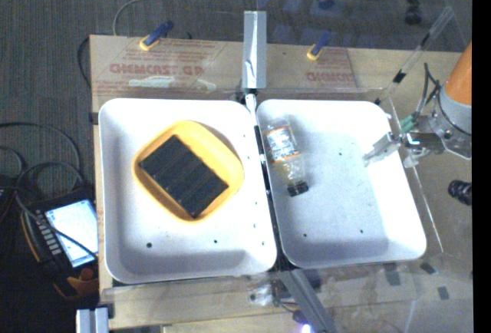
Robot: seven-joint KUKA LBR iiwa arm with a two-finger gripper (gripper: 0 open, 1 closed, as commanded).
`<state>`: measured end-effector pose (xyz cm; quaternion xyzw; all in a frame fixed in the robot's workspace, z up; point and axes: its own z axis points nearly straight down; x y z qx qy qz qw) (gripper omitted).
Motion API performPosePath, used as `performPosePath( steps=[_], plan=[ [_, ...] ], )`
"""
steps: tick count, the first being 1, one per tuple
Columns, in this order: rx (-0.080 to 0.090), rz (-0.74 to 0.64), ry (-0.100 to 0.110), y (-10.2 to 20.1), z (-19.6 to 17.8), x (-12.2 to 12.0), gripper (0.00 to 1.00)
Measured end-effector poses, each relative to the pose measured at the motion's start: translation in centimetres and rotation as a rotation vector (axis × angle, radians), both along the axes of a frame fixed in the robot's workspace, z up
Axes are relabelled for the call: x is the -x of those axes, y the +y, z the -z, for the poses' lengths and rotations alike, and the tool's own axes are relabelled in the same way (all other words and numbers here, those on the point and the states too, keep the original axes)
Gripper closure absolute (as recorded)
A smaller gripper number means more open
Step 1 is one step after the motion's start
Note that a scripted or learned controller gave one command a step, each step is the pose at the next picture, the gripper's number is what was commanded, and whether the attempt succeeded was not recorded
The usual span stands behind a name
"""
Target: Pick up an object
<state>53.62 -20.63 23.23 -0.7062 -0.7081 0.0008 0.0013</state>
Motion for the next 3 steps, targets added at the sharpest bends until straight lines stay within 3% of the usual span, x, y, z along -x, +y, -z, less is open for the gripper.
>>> performPosePath(
  steps=[1, 2, 3],
  plan=[
    [0.002, -0.015, -0.002, -1.35, -7.43, 0.3, 0.0],
    [0.003, -0.018, 0.0, -1.27, -8.23, 0.16, 1.0],
    [0.003, -0.018, 0.0, -1.27, -8.23, 0.16, 0.0]
  ],
)
